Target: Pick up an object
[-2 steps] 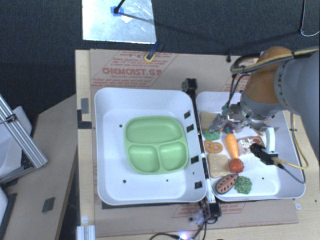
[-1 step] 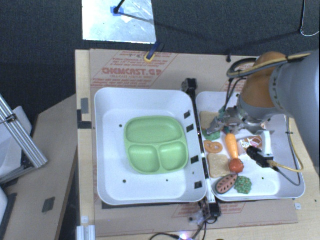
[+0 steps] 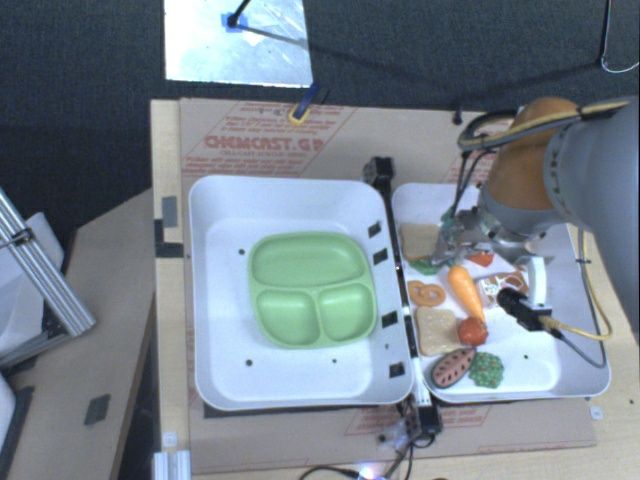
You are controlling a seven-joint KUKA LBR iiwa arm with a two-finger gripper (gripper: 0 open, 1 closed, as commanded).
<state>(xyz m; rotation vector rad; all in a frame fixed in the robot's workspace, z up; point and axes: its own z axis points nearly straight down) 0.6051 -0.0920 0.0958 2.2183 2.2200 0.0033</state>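
A pale wooden surface is carrying a sheet of printed cardboard, and the two white bins are sitting side by side on it. The arm is reaching in from the right and covering the far right part of the right bin. Its end effector is hanging low over the far left part of that bin, just above the food pieces; it is too small and dark to make out, so I cannot tell whether it is open, closed or gripping anything.

The left bin is holding a smooth light green plate with three rounded compartments. The right bin is holding toy food bunched along its left side: a tan slice of bread at the far end, a tapered orange carrot just beside the end effector, a flat orange ring-shaped slice, a second piece of toast, a round red tomato, a brownish oval piece and a bumpy green clump at the near end. A green bit under the end effector is partly hidden. A black and yellow cable is trailing across the bin.
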